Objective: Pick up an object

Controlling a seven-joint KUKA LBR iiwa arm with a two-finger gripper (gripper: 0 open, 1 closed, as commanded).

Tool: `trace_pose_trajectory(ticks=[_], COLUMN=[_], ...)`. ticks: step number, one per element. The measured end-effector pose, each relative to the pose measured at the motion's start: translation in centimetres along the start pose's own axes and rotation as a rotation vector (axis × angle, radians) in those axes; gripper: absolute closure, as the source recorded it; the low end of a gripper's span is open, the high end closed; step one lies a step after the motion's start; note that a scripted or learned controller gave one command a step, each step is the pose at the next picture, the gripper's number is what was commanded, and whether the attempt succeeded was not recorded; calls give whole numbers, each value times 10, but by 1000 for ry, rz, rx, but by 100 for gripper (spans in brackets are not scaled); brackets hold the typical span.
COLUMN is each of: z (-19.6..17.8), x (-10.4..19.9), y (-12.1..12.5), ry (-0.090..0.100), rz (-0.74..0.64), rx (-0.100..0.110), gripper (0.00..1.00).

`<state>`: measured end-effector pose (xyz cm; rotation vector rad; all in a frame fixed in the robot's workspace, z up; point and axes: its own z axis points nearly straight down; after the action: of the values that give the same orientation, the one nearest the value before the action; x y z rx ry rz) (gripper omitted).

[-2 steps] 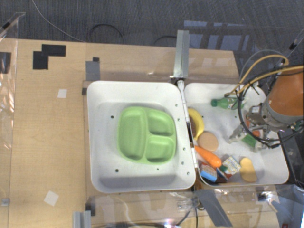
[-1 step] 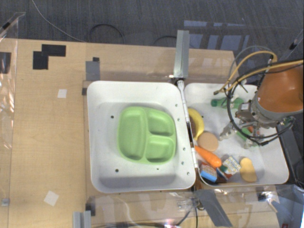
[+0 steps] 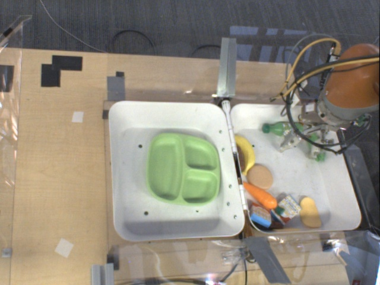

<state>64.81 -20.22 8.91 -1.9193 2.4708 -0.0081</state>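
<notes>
Two bins sit side by side: the left bin (image 3: 119,177) carries one green divided plate (image 3: 181,168), and the right bin (image 3: 332,183) carries the loose items. Counted there: one banana (image 3: 245,151), one round brown bun (image 3: 259,176), one carrot (image 3: 261,196), one yellow lemon-like piece (image 3: 310,212), one small printed packet (image 3: 289,206), one blue-and-red piece (image 3: 261,218), and one green item (image 3: 274,127) at the far side.

The gripper (image 3: 306,138) hangs over the right bin's far end, near the green item; cables blur it, so I cannot tell how it is set.

The risk, I judge, is closing beside the green item, or knocking it against the wall.
</notes>
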Motion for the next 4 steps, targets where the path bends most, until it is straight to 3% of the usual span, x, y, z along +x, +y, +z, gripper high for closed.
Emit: trace_pose_trajectory(ticks=[1, 2, 3, 4], z=[0, 1, -13, -153], x=[-8, -16, -17, -47], y=[-6, -16, -20, -15], ry=[-8, -11, -6, 5], rz=[-451, -677, -674, -662], rx=[-6, -14, 4, 5], gripper=[0, 0, 100, 100])
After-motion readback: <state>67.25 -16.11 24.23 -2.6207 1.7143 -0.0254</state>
